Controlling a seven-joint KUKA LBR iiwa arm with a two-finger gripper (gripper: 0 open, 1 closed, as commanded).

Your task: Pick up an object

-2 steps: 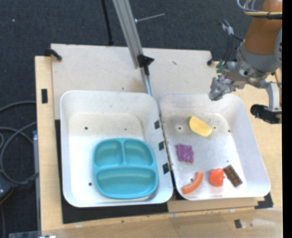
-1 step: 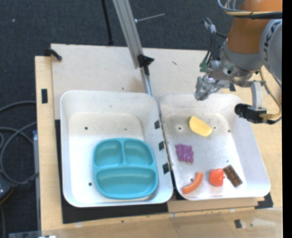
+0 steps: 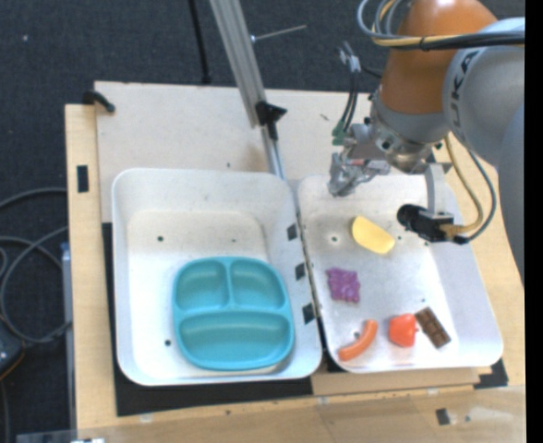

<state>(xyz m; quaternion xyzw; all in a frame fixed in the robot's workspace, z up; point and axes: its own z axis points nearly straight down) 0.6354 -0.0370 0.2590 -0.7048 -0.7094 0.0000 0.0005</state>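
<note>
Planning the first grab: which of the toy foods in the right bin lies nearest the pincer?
The yellow piece, just below the pincer; the purple, orange and brown ones lie farther down.

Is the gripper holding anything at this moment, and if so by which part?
Nothing is held. The gripper sits over the right bin's far corner, apart from the yellow piece.

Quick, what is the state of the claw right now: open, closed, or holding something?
Claw: cannot be told whether open or closed; it is above the back of the right bin, and nothing is seen held in it.
</note>
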